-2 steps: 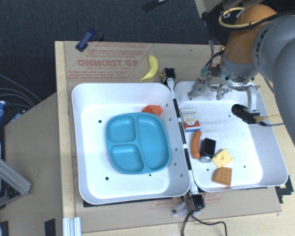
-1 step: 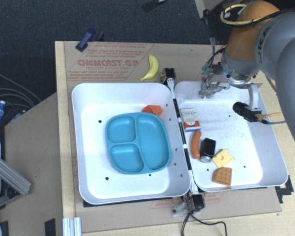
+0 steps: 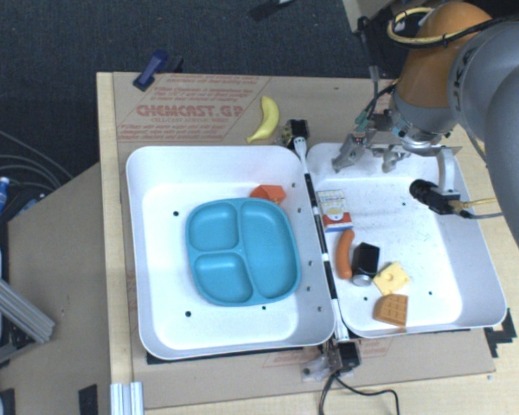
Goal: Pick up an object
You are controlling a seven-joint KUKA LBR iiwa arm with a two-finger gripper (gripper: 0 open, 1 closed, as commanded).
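Reaching in from the right, the arm (image 3: 467, 67) hangs its claw (image 3: 369, 150) over the right bin's (image 3: 467, 258) far-left corner, fingers spread, gripping nothing. Left bin (image 3: 147, 258) holds a blue divided plate (image 3: 242, 251). Nearer in the right bin lie a sausage (image 3: 343, 252), waffle (image 3: 392, 309) and cheese wedge (image 3: 392, 277).

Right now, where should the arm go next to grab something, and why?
Probably toward the near end of the right bin and down. The gripper hangs over that bin's bare far corner, while the sausage, black block, cheese and cracker lie clustered nearer the camera.
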